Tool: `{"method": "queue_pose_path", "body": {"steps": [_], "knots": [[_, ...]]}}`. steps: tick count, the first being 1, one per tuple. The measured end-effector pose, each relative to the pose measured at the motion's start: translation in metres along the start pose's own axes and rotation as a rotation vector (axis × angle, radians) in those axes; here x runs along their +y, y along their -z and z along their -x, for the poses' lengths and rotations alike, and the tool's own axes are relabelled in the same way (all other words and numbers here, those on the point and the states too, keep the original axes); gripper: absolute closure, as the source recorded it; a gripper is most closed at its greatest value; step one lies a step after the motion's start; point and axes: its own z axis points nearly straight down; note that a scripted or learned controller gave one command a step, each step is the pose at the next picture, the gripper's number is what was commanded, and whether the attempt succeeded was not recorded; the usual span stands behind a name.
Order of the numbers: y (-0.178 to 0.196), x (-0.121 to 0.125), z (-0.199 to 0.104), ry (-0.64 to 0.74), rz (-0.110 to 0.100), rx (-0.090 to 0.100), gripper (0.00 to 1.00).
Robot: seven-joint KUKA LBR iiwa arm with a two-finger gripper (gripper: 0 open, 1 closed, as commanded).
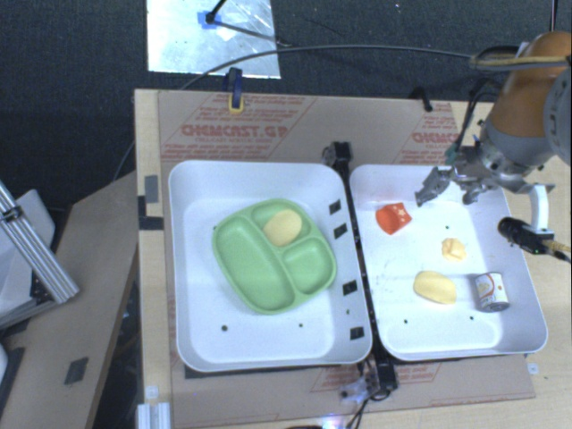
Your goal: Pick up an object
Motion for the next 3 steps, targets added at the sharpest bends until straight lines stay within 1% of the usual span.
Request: {"method": "queue_pose_path", "body": {"steps": [1, 2, 3], "knots": [[0.008, 0.003, 0.0, 0.002, 0.013, -0.002, 0.0], [-0.052, 0.008, 0.004, 0.001, 0.01, -0.002, 0.0], [-0.089, 0.013, 0.003, 0.001, 0.019, 0.001, 0.0]]}}
